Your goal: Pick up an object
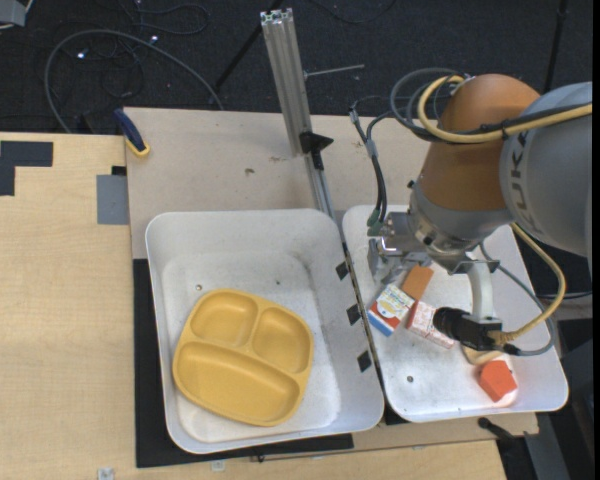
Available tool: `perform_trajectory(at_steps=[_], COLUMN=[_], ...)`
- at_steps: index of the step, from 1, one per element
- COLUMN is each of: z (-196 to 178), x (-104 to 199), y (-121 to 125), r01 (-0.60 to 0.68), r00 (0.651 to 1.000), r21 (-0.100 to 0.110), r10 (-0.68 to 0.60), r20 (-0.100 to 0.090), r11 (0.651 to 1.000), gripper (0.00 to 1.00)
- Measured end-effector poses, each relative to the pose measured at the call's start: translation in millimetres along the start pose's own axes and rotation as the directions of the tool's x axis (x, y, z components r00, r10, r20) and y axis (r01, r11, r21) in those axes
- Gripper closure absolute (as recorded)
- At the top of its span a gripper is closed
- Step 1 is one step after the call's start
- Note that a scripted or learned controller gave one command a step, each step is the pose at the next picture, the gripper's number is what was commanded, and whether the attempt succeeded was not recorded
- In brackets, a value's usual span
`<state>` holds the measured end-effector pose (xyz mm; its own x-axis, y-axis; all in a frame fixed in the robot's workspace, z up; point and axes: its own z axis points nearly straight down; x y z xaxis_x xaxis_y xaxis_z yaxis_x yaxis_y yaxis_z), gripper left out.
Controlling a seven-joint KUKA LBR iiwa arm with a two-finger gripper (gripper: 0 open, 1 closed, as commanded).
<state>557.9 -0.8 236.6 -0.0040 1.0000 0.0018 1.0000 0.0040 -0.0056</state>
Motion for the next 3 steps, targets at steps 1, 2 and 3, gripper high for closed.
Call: perform_trajectory(at_steps=[1, 2, 3], z=[14, 21, 20], x=[53, 107, 105], y=[14, 17, 17], r01=[0.0, 0.001, -0.002], r00=[1.0, 1.0, 1.0], r21=[-0.001, -0.002, -0.002], r10=[0.0, -0.001, 0.002], r20=[0.0, 0.001, 0.003], r11=[1.0, 1.0, 1.0], gripper=[1.0, 1.0, 0.0])
